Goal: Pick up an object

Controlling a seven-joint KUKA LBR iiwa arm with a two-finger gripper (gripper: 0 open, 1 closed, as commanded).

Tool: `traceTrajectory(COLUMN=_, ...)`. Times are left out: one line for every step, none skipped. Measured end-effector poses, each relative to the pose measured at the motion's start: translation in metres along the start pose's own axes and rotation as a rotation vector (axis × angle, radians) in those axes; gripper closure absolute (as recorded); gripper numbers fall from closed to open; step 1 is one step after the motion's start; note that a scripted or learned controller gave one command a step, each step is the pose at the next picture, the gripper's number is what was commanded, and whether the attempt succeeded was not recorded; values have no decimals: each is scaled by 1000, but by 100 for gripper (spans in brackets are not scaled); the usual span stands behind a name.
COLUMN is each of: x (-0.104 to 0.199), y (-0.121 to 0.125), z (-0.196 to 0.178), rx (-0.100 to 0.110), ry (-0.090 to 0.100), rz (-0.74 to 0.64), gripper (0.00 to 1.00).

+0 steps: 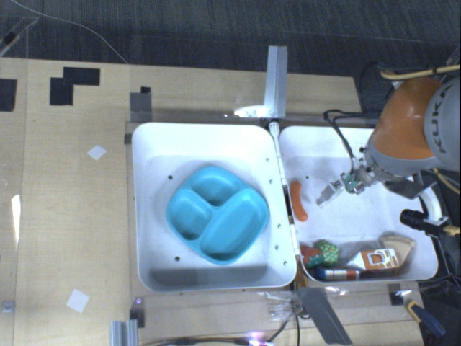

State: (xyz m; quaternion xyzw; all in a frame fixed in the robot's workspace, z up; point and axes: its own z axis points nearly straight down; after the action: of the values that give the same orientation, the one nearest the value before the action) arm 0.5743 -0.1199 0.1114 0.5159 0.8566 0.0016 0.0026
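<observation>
My gripper (pixel 333 190) hangs over the middle of the right bin (pixel 317 146), with the grey arm and its orange band coming in from the right. A small orange sausage-shaped thing (pixel 297 200) lies just left of the gripper, by the bin's left wall. Along the bin's front edge lie a green knobbly ball (pixel 328 251), a red and blue marker (pixel 333 272) and a brown and white carton (pixel 387 256). Nothing shows between the fingers.
The left bin (pixel 151 157) holds a blue divided plate (pixel 217 213). A metal post (pixel 276 81) stands behind the wall between the bins. Cables run along the right side near the arm.
</observation>
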Motion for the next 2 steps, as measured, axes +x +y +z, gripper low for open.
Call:
traceTrajectory(x=30, y=-15, z=22, rx=-7, ry=-8, rz=-53, gripper=0)
traceTrajectory(x=-10, y=73, z=25, rx=-3, ry=-2, rz=22, gripper=0)
